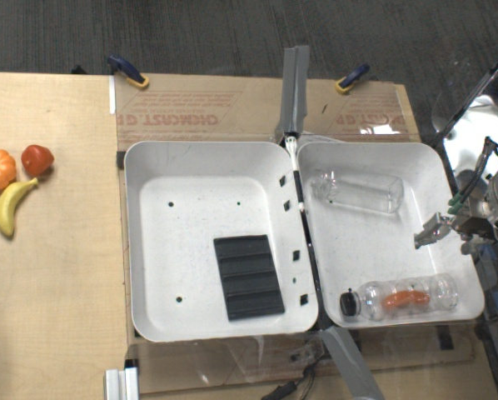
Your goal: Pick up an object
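Fingers (436,230) at right edge of frame, spread uncertain, nothing held; clear plastic bottle (399,298) lying lower right in right bin (449,182): likely light, smooth, slippery, crushable; grip across mid-body.

Dark grey carpet floor (191,15) beyond a light wooden bench (49,307).

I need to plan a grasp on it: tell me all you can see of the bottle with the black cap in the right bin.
The clear plastic bottle lies on its side along the right bin's near wall, black cap pointing toward the left bin. Something orange shows through its middle. It rests on the bin floor, apart from the gripper and the other clear container.
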You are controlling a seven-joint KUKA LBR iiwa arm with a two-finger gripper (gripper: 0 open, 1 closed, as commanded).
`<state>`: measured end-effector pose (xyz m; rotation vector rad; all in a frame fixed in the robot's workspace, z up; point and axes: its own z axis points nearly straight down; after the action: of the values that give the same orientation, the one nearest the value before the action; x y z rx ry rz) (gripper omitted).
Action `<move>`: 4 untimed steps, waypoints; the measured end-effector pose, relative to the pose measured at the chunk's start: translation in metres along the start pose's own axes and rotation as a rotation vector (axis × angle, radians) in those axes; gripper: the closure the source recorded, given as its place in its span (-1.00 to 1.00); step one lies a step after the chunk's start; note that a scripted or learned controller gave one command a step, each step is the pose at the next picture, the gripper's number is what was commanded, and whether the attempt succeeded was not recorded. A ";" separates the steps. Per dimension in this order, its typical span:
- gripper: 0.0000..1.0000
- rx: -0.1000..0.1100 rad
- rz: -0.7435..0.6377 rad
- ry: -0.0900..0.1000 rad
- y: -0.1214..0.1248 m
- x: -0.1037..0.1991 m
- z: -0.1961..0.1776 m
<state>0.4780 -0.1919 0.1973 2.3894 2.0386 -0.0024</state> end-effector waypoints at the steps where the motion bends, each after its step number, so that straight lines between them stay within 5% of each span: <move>1: -1.00 0.000 0.000 0.000 0.000 0.000 0.000; 2: -1.00 0.004 -0.138 0.002 -0.009 0.047 0.095; 3: -1.00 0.002 -0.104 0.000 0.071 0.063 0.103; 4: -1.00 0.001 -0.013 0.000 0.039 0.014 -0.022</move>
<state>0.5187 -0.1845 0.2191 2.3760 2.0545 -0.0036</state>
